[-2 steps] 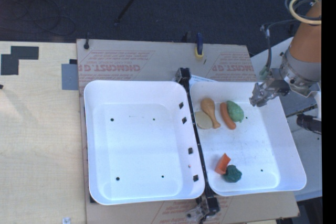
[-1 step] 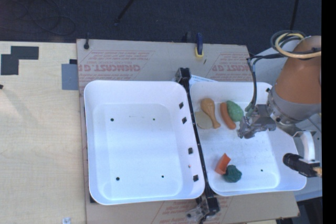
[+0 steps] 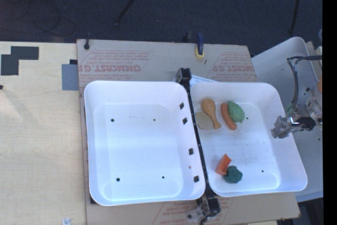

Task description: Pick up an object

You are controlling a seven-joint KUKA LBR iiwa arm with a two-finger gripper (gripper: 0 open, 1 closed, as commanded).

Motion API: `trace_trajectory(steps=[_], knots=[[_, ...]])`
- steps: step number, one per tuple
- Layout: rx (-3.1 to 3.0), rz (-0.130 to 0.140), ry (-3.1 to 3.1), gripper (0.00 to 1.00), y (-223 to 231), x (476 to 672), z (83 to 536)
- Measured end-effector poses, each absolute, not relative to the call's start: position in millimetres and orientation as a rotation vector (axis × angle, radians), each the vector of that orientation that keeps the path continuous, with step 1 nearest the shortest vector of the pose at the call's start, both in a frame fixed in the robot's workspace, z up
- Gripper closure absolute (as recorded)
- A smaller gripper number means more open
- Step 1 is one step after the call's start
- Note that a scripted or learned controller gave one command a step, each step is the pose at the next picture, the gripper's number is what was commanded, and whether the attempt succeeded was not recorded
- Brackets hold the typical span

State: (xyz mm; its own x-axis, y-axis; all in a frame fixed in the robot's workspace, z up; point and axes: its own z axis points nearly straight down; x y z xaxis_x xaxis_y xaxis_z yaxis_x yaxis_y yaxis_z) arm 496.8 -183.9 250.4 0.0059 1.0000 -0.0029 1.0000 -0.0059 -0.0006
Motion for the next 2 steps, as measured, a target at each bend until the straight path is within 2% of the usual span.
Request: trace_trajectory(steps=[1,2], knots=[[2.216,0.000,2.236,1.00,-96.5,549.8,206.2],[2.228,-0.004,2.217,1.00,-159.7,513.3,231.1]])
